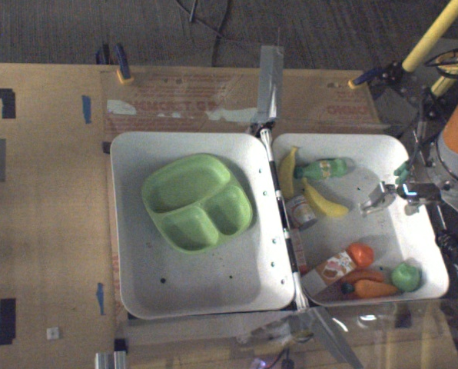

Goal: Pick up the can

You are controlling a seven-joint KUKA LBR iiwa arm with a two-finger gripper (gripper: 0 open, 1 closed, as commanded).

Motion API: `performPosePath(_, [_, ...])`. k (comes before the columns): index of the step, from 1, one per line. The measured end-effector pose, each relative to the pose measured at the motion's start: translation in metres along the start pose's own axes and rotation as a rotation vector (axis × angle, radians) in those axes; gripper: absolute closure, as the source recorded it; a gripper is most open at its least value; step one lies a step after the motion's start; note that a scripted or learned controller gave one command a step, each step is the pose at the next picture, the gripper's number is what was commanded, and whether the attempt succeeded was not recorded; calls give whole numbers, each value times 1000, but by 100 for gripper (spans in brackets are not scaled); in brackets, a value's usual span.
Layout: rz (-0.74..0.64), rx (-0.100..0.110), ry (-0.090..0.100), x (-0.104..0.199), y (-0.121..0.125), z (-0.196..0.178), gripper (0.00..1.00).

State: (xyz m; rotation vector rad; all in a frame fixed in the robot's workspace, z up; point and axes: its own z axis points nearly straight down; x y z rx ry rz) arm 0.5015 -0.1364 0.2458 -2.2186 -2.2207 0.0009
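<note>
The can (301, 211) is small, with a pale label, and lies against the left wall of the right bin (383, 146). It sits just below one yellow banana (288, 171) and touches the left end of a second banana (325, 203). My gripper (377, 198) hangs over bare bin floor in the right half of that bin, roughly a hand's width to the right of the can and apart from it. Nothing shows in the gripper. The grey arm with its orange band (453, 141) comes in from the right edge.
A green bottle (326, 167) lies at the back of the right bin. A juice carton (336, 267), a tomato (360, 254), a carrot (373, 287) and a green pepper (406, 276) crowd its front. The left bin (129, 229) holds a green divided plate (197, 201).
</note>
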Motion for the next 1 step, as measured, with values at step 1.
performPosePath(1, [225,-12,-1,26,30,156,0])
